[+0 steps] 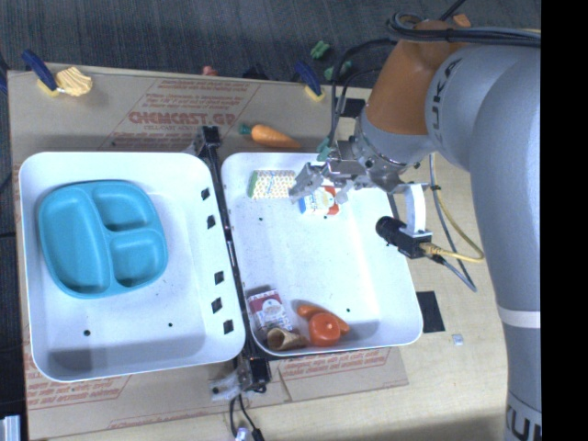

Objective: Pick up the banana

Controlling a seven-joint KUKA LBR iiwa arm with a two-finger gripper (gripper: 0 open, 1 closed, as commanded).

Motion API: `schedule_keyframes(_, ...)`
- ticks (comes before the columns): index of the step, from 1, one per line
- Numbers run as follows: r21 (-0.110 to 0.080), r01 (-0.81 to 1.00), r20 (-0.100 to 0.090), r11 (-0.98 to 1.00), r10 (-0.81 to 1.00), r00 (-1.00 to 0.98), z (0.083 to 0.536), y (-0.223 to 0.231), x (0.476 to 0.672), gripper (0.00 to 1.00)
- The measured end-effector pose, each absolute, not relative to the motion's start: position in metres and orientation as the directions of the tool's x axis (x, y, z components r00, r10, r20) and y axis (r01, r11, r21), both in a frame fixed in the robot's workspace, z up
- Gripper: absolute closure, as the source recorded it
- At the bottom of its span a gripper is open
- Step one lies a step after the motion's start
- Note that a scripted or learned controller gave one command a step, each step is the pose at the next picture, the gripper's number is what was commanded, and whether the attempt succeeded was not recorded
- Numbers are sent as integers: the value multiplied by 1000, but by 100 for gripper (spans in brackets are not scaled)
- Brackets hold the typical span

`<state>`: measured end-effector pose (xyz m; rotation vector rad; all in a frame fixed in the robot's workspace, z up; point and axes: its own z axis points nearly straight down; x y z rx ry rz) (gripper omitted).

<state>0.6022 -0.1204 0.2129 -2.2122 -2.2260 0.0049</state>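
Far left, on the cardboard sheet [184, 108] covering the table: 1 blue clamp [37, 66] at the sheet's back-left corner. Just beside it lies a pale yellow lump, prob. the banana [75, 83], though it's too small to be sure. It sits outside both bins, well apart from the arm, w/ open room all round except the clamp side.

Left bin [37, 338]: 1 blue tray [101, 237] w/ 3 compartments, lying toward the back-left. The front strip and right side of the bin floor are bare.

Between the bins: a black seam w/ several small black clips [217, 278] along it.

Behind the right bin, on the cardboard: 1 carrot [271, 136], just off the rim. A 2nd blue clamp [308, 77] sits further back.

Right bin [404, 324]:
- 1 dotted yellowish pad [269, 185] by the back-left corner.
- 1 small white piece w/ red and blue marks [323, 204] under the gripper.
- Front edge cluster: 1 red-white packet [266, 307], 1 brown piece [287, 340], and approx. 2 orange-red pieces [322, 325], all touching or nearly so.
- The middle of the floor is open.

Gripper [319, 189] hangs over the back of the right bin, close to the small white piece. Spread or pinching: can't tell. Contact w/ that piece: can't tell. The arm [478, 108] covers the bin's back-right corner, and cables [455, 242] trail over the right rim.
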Motion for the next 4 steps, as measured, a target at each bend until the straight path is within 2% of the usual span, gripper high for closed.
schedule_keyframes(1, -6, 996, 0, -86, 996, 86, 191, -31, 566, 0)
schedule_keyframes(2, -3, 994, 0, 110, 994, -110, 284, 1, 534, 0)
schedule_keyframes(3, -5, 1000, 0, 19, 1000, -19, 255, 84, 518, 0)
schedule_keyframes(4, -7, 1000, -1, 23, 1000, -23, 266, 84, 519, 100)
